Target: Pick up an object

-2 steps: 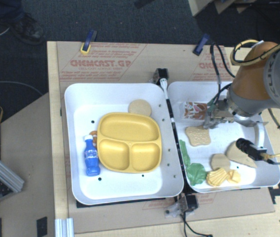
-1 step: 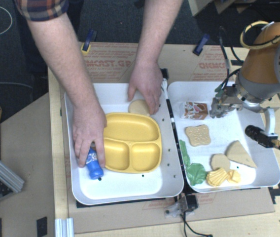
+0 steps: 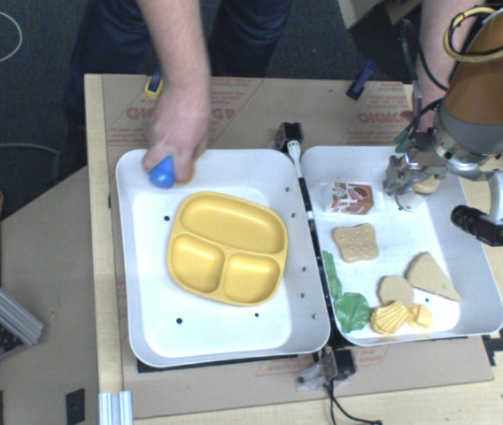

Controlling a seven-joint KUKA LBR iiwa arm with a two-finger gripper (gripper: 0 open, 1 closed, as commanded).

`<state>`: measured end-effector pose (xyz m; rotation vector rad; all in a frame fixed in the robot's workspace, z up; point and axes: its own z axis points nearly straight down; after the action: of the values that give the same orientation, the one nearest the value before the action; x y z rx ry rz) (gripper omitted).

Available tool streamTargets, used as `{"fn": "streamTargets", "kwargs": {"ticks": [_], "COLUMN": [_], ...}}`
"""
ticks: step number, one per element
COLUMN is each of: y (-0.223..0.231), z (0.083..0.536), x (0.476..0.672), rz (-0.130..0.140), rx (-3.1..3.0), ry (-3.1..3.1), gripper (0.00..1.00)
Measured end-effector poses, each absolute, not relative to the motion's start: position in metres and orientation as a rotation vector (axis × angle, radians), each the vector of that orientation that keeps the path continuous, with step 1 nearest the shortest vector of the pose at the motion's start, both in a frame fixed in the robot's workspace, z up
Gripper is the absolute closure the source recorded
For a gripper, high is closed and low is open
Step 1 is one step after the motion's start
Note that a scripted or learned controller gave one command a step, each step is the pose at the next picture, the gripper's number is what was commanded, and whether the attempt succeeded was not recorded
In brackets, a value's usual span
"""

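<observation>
Bench [image 3: 57, 237]: cardboard-coloured top w/ two white bins side by side.
Left bin [image 3: 145, 326]: holds yellow divided plate [image 3: 227, 248], three compartments, roughly centred.
Right bin [image 3: 477, 264]: holds the small items, arm over its far right corner.
Arm [image 3: 486, 69]: grey w/ orange band, comes in from far right, wrist pointing down.
Person's hand [image 3: 181, 135]: reaches from far side into far left corner of left bin, closed around blue ball [image 3: 162, 173].
Gripper [image 3: 408, 177]: low over far part of right bin, just right of the packet; can't tell whether anything sits in it.
Packet [image 3: 352, 197]: red/white, far left of right bin.
Cracker [image 3: 356, 242]: tan, just near side of packet.
Wedge [image 3: 432, 275]: tan/white, near right.
Green leaf [image 3: 349, 306]: near left of right bin.
Yellow chips [image 3: 393, 317]: beside leaf, near edge.
</observation>
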<state>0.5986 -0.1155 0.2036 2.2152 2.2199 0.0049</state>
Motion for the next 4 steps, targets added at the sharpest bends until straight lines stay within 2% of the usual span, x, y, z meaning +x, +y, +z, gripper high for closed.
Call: {"fn": "streamTargets", "kwargs": {"ticks": [1, 2, 3, 4], "y": [-0.115, -0.069, -0.051, -0.052], "z": [0.226, 0.231, 0.234, 0.235], "x": [0.600, 0.621, 0.647, 0.638], "rz": [0.004, 0.004, 0.005, -0.002], "rx": [2.217, 2.215, 2.215, 2.222], "ry": [2.220, 2.223, 2.222, 2.222], "gripper": [1.00, 1.00, 1.00, 1.00]}}
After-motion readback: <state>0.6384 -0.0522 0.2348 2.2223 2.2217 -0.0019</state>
